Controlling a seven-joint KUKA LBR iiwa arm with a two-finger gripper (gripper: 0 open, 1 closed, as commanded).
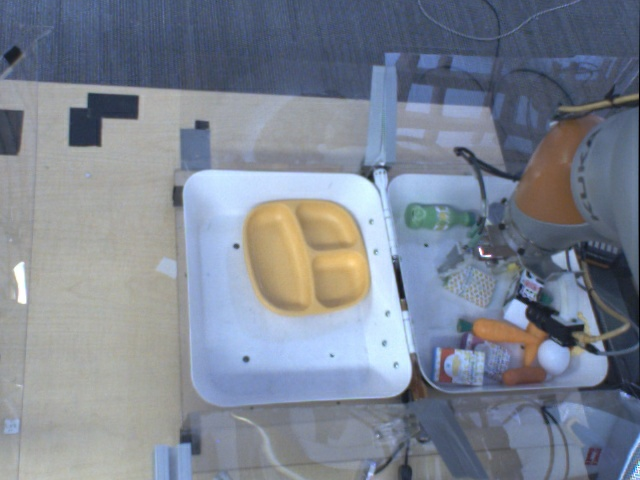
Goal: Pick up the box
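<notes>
Box [462, 364] lies flat at the front of the right bin [425, 298], well away from the gripper [490, 251]. I cannot tell how the jaws stand, because they are too small and dark to see. The gripper is low in the back half of that bin, just above a crinkly packet [470, 284]. A green bottle [437, 216] lies on its side near it, by the back wall. A carrot [508, 331] lies just behind the box, and a white egg [553, 357] sits beside it. The grey arm [590, 173] with its orange band comes in from the right. The left bin [215, 353] holds a yellow tray [305, 255] with three parts.
</notes>
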